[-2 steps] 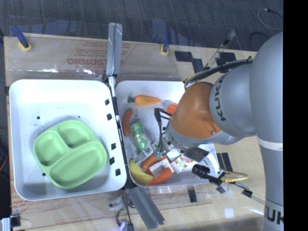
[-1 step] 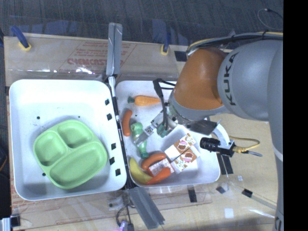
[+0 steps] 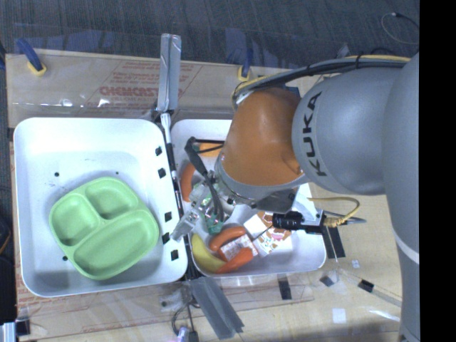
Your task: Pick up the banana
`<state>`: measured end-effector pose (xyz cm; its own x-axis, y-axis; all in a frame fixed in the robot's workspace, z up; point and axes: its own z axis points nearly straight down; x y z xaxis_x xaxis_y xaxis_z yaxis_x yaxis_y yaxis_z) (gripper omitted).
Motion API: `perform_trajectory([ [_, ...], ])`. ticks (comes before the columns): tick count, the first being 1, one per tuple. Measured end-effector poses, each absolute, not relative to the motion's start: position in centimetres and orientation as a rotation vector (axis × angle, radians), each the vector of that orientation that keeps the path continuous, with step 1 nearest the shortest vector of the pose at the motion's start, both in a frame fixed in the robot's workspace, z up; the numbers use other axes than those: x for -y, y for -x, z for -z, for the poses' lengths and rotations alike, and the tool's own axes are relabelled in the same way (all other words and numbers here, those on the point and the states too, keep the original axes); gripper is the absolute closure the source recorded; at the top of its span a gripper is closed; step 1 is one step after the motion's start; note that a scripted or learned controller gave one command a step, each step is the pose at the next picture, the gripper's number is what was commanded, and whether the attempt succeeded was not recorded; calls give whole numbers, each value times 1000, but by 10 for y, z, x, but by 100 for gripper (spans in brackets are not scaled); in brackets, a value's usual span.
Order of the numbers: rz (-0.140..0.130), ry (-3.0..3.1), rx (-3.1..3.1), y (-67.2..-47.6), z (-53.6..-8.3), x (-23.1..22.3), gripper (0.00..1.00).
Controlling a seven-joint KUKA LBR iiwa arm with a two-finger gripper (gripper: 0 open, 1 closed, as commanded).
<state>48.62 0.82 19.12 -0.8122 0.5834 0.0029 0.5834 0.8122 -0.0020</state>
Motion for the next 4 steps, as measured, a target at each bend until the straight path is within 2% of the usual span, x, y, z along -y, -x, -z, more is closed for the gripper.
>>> perform_trajectory([
  [1, -1, 665, 3067, -477, -191, 51, 0],
  [2, 0, 800, 3038, -477, -192, -50, 0],
  [3, 0, 794, 3041, -478, -202, -49, 100],
  [4, 0, 788, 3044, -479, -212, -49, 100],
])
